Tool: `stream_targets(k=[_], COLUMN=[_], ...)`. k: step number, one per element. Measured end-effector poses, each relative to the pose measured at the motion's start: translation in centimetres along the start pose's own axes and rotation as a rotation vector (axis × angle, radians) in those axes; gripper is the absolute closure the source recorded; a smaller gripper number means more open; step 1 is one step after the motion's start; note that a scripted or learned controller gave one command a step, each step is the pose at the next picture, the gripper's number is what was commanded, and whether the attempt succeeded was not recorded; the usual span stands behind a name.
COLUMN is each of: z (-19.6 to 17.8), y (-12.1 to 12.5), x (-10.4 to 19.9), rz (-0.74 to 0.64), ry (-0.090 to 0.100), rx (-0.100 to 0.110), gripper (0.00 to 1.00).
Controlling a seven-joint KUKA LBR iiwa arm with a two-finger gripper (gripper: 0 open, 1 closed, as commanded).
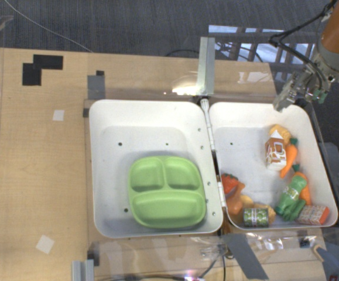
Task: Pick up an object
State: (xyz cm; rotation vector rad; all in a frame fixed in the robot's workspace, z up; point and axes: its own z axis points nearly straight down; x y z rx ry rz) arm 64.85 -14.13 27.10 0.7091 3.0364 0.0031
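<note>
In the right bin (pixel 239 122), carrot (pixel 290 157) lying lengthwise, tip nearward

Surface (pixel 34 174): pale matt wood grain.
Bins (pixel 151 117): smooth white plastic.
Divided plate (pixel 166 191): glossy green plastic.
Floor (pixel 128 13): dark rough carpet.

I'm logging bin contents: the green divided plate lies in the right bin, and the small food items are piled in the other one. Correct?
Not quite. The camera view shows the green divided plate in the left bin; the small food items lie in the right bin.
</note>
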Motion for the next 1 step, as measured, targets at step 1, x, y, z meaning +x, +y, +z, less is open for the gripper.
stream_targets(k=[1], z=[-6.43], y=[4.34], x=[3.59], rz=[0.209], ry=[0.01], rx=[0.002], gripper=[1.0])
